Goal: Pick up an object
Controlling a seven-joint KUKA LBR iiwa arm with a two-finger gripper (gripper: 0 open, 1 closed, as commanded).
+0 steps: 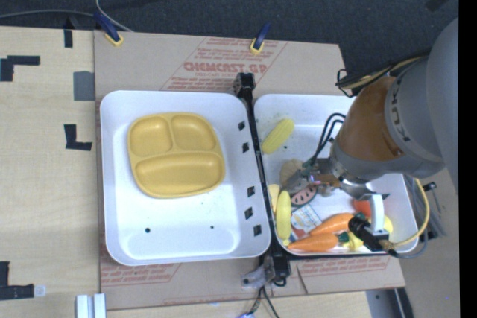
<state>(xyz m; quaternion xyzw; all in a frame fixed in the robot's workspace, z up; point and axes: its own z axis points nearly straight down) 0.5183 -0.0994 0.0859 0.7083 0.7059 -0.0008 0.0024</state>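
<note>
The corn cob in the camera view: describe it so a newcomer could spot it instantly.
Look in the right bin, toward its far left corner. The corn cob lies there alone and tilted, apart from the toy pile nearer the camera. It is pale yellow and bumpy, unlike the smooth banana and orange carrot.

bins (123, 160): white | divided plate (177, 154): yellow | corn cob (277, 135): yellow | banana (283, 214): yellow | carrot (324, 231): orange | arm (406, 123): grey, orange band | bench (45, 182): pale wood-tone
</note>
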